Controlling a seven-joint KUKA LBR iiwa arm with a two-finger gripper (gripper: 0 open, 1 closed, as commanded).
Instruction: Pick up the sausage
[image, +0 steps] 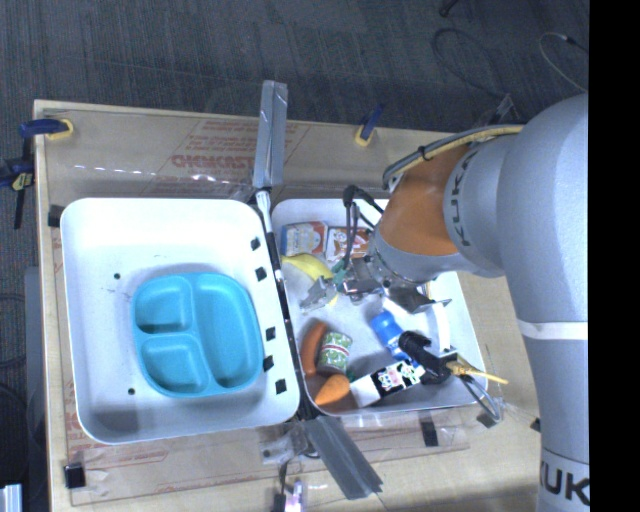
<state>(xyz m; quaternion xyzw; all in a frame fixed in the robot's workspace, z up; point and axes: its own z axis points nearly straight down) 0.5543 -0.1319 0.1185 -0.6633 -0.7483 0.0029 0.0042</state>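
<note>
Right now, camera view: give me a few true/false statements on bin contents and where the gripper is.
1. The blue tray lies in the left bin. True.
2. The gripper is over the left bin. False: it is over the right bin, near the banana.
3. The sausage lies in the right bin, beside a small can. True.
4. The blue tray holds food. False: its compartments look bare.
</note>
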